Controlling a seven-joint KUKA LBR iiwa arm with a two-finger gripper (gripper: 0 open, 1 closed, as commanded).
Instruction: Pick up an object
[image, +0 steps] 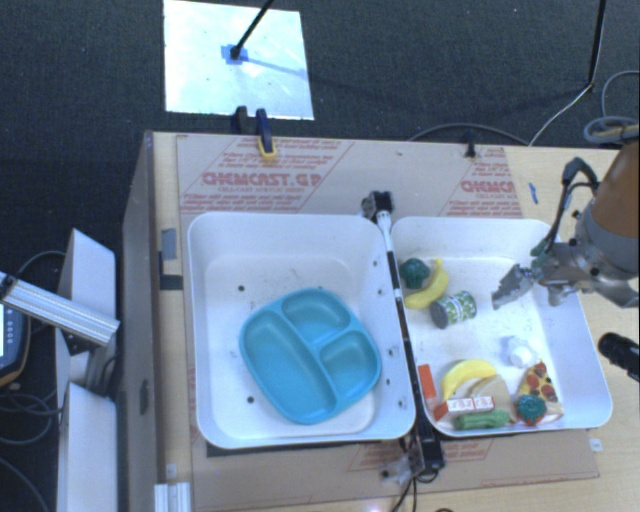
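2 shallow white bins are seen side by side on the table. The left bin carries a blue divided plate with 3 compartments, lying toward the bin's near right corner. The right bin carries the small objects.

The pincer is seen above the right bin, near its far right part, reached in from the table's right edge on the grey arm. Whether the pincer is wide or narrow cannot be told: its tip is a dark, blurred shape. Nothing is seen held in it, and it appears apart from every object, though its height over the bin floor cannot be judged.

Near the bin's far left corner a yellow banana lies touching a dark green round object. Just beside them, toward the centre, a small tin can lies on its side, between the banana and the pincer. A small white object lies on the right part of the floor. Along the near edge are found a second yellow banana, an orange-red block by the left wall, a green object, and a pizza slice by the near right corner.
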